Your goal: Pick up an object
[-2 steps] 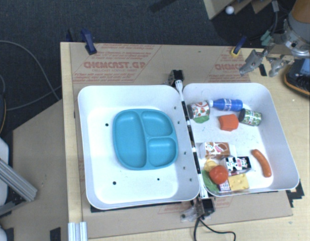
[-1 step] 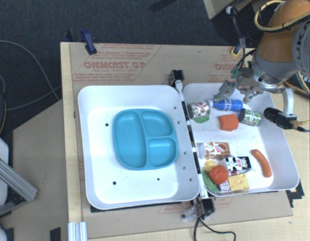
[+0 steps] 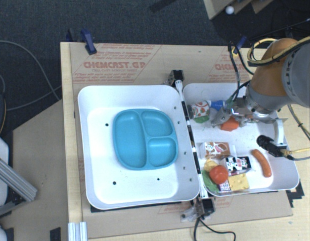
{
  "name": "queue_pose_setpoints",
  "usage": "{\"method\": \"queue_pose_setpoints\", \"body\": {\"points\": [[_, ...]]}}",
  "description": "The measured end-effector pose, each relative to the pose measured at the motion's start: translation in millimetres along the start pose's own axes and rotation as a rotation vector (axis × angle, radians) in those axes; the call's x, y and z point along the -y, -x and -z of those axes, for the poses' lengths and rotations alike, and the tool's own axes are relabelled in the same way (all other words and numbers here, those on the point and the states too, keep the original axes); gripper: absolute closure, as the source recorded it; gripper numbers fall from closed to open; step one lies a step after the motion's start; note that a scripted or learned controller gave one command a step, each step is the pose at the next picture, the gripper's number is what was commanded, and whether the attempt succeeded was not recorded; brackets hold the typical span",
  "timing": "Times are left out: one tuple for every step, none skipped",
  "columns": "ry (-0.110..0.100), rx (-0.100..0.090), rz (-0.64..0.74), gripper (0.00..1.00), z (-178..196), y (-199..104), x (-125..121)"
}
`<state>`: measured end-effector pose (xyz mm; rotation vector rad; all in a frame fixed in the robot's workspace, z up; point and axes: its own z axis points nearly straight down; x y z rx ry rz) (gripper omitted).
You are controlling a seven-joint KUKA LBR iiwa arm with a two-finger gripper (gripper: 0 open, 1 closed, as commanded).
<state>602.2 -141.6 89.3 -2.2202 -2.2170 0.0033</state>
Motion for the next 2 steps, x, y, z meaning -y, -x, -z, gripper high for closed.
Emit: {"method": "queue_pose_setpoints", "body": {"points": [[0.004,0.0,0.0,1.0,11,0,-1],[0.006,0.001,0.003,1.0,96,-83,16]]}}
